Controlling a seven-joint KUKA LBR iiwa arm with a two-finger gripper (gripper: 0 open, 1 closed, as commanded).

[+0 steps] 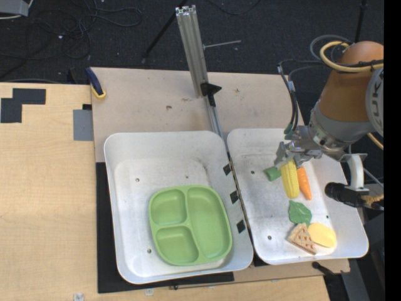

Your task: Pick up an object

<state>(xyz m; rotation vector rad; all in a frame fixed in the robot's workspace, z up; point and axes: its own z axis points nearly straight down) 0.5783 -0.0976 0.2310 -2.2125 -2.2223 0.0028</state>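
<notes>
In the right bin (263,243) lie a yellow corn cob (290,180), an orange carrot (304,184) close beside it and a small green piece (272,174) to its left. Nearer the front are a green leafy piece (299,212), a pizza-like wedge (301,239) and a yellow lemon-like piece (322,234). My gripper (291,155) hangs over the far end of the corn cob, reaching in from the right. I see nothing held in it.
The left bin (125,168) holds a green divided plate (188,224) towards its front. A metal post (193,49) stands behind the bins, where they meet. Bare white floor shows in the right bin's left half.
</notes>
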